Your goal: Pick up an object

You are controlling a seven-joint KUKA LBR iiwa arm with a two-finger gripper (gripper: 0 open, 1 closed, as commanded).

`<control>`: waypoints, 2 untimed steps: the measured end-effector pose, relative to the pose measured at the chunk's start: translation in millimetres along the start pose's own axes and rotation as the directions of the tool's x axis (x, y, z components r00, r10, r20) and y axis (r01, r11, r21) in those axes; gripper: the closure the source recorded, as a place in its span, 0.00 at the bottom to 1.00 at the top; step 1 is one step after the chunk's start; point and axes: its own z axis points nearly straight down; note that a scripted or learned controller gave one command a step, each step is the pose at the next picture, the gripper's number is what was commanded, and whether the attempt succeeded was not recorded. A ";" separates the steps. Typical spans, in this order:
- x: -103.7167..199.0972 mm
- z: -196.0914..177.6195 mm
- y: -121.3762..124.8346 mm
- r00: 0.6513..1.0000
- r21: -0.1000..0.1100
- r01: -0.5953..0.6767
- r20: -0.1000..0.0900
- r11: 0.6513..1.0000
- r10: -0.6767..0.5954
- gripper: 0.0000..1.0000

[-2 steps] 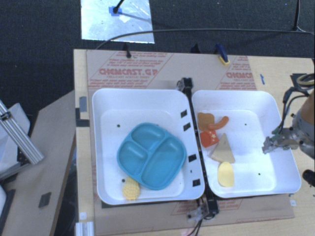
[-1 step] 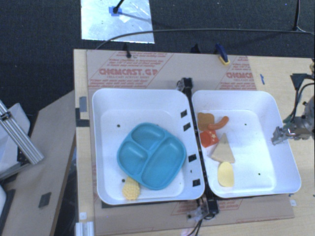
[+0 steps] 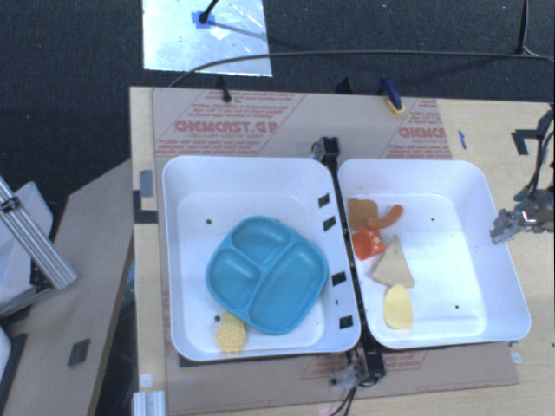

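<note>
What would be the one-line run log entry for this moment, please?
claw: at right bin's right edge, nothing seen held | right bin: toy foods near left wall | left bin: blue plate, yellow item

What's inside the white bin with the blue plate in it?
In the left bin lies a blue divided plate, with a yellow bumpy piece like toy corn beside its near edge. Whatever may lie under the plate is covered.
</note>
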 end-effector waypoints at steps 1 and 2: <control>47.9 -6.3 18.2 1.000 0.003 0.005 -0.003 1.000 -0.005 1.00; 91.2 5.6 41.0 1.000 0.003 0.005 -0.004 1.000 -0.005 1.00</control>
